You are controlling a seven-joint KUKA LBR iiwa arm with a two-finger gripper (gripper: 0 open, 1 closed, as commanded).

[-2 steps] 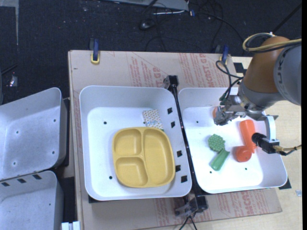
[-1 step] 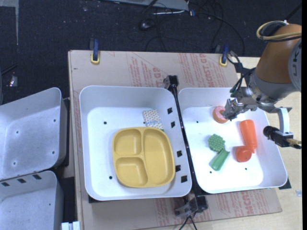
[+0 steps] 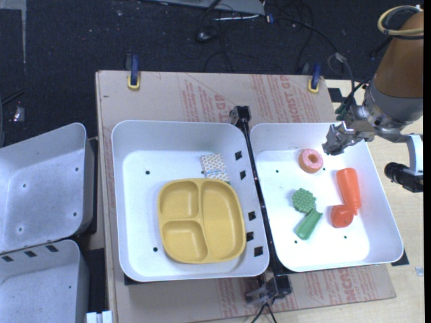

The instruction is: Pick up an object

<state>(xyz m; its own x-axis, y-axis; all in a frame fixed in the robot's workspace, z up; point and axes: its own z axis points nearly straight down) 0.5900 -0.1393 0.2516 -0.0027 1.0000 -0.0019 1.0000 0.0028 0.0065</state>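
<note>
The right bin (image 3: 350, 251) holds a pink frosted doughnut (image 3: 310, 160), an orange L-shaped tube (image 3: 346, 197) and a green toy broccoli (image 3: 306, 212). My gripper (image 3: 335, 143) hangs over the bin's back right part, just right of the doughnut and a little above it. Nothing shows between its dark fingers. The orange tube lies in front of the gripper, the broccoli further forward and left.
The left bin (image 3: 131, 200) holds a yellow compartment plate (image 3: 201, 220) and a small patterned packet (image 3: 214, 166) behind it. A black divider (image 3: 254, 194) runs between the bins. Spare white bins (image 3: 40, 180) lie at the far left. Cables lie on the dark floor behind.
</note>
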